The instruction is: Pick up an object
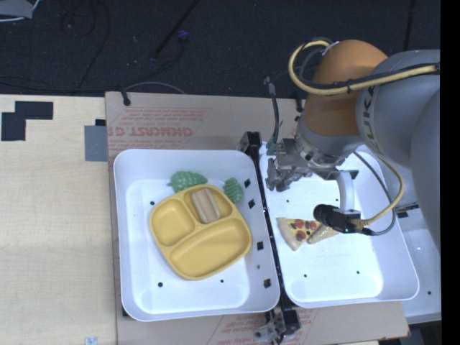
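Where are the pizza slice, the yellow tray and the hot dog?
pizza slice (298, 231): camera view, on its topping, right bin.
yellow tray (208, 254): camera view, on its big compartment, left bin.
hot dog (206, 205): camera view, on its middle.

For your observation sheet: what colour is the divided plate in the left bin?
Yellow; the plate shows plainly in the camera view.

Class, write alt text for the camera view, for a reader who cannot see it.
A grey robot arm reaches from the right over the right white bin, where a toy pizza slice lies. The left white bin holds a yellow divided tray with a hot dog in one compartment and green toy vegetables beside it.
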Robot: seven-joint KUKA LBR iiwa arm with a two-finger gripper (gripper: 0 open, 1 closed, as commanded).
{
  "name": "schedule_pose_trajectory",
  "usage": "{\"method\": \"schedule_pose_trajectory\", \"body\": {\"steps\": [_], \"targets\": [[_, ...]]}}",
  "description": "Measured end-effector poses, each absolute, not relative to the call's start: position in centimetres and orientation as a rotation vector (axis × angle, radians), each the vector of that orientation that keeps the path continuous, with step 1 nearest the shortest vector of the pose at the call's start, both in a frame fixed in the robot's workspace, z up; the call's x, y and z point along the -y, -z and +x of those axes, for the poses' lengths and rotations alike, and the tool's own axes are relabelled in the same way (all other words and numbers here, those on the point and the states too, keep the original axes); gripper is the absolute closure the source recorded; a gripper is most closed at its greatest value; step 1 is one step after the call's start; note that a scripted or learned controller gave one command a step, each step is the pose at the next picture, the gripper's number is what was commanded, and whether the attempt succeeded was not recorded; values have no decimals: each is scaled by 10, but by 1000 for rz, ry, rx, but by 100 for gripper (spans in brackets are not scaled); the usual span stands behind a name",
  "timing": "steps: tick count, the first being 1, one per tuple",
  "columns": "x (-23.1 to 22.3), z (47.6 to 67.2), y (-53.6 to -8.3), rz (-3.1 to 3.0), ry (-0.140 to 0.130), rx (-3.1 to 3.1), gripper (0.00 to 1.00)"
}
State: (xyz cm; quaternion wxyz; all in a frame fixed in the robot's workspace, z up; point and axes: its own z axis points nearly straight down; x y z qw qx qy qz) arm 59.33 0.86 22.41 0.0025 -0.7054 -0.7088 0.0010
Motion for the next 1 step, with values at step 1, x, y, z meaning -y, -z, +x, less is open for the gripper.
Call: {"method": "schedule_pose_trajectory", "body": {"steps": [1], "targets": [[-68,575,-218,-2211,-5,2223,100]]}}
